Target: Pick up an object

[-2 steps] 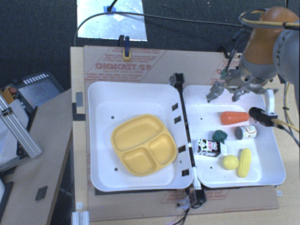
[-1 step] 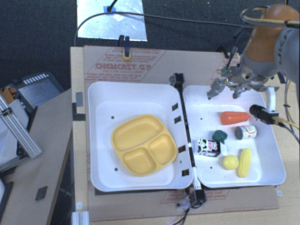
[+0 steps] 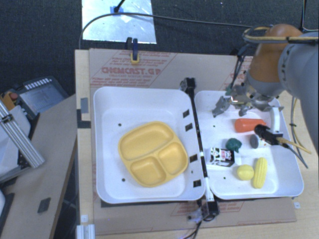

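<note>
Two white bins sat side by side on the bench. The bin on the view's left [image 3: 102,148] held a yellow divided tray [image 3: 152,153], and the bin on the view's right [image 3: 215,183] held the small pieces. The grey arm [image 3: 294,63] reached in from the view's right, and its gripper [image 3: 232,103] hung over the far end of the right bin. I could not tell how wide it stood, and nothing could be seen held in it. The step looked like the approach, with no object picked yet. The closest candidate was the orange carrot [image 3: 249,125], lying just beside and nearer the camera than the gripper. Further toward the near rim lay the yellow corn cob [image 3: 259,172], touching or almost touching the lemon [image 3: 244,172]. The black-and-white carton [image 3: 221,156] lay by the divider, near the green piece [image 3: 233,144] and the small grey piece [image 3: 254,142]. The next move probably called for centring over one piece, likely the carrot, and descending squarely, since the others lay close together.
</note>
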Controlling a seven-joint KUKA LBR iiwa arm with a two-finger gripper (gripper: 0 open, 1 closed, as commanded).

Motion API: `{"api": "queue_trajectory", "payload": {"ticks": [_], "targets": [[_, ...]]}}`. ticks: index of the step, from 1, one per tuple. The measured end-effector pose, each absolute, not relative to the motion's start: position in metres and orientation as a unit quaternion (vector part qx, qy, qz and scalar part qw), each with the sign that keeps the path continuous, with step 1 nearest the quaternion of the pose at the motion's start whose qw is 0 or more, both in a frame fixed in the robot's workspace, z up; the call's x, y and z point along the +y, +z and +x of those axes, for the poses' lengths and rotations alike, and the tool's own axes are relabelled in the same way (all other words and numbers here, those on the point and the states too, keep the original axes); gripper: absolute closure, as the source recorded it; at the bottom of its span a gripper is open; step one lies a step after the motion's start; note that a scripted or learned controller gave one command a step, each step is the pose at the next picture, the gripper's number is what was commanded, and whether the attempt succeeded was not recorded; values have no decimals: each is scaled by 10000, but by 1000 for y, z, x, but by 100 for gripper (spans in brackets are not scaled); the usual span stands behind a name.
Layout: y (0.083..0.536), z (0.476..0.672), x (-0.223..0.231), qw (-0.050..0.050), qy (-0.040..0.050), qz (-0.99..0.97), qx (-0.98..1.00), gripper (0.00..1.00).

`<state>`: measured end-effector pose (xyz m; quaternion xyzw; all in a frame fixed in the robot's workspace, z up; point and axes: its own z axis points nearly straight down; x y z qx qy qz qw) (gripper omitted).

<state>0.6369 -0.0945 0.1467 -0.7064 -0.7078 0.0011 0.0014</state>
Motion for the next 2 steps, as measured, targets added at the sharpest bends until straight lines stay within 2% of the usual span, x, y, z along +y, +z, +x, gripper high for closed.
{"api": "queue_trajectory", "payload": {"ticks": [1, 2], "targets": [[104, 640, -97, 8, 8, -7067, -7075, 0], [84, 640, -97, 3, 2, -7066, -7076, 0]]}}
